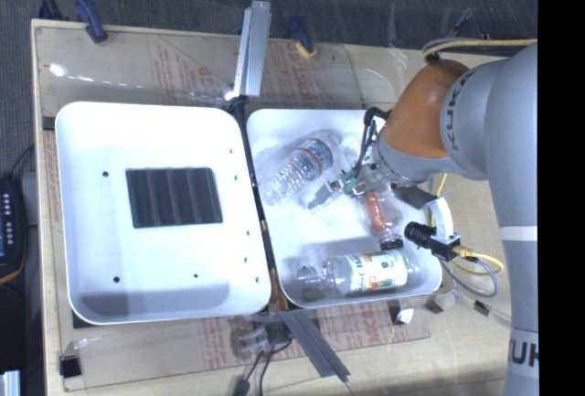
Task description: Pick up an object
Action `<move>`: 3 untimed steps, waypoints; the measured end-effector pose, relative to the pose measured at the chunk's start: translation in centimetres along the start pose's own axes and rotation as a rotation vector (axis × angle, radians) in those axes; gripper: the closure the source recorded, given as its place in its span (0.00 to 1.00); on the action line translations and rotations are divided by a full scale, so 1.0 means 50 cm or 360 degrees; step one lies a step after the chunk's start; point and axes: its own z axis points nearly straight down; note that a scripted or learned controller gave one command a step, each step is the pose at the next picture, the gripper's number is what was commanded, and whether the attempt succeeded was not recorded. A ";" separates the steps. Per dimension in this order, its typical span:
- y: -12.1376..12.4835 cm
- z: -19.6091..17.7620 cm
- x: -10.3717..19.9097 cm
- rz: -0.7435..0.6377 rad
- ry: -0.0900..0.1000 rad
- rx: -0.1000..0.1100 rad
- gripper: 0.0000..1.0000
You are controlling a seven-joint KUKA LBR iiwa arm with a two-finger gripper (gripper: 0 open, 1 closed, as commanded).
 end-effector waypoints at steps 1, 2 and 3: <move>0.049 -0.094 -0.017 -0.0076 -0.0003 0.0000 0.00; 0.122 0.015 -0.025 -0.0401 0.0009 0.0052 0.00; 0.157 -0.098 -0.052 -0.0188 0.0011 0.0028 0.00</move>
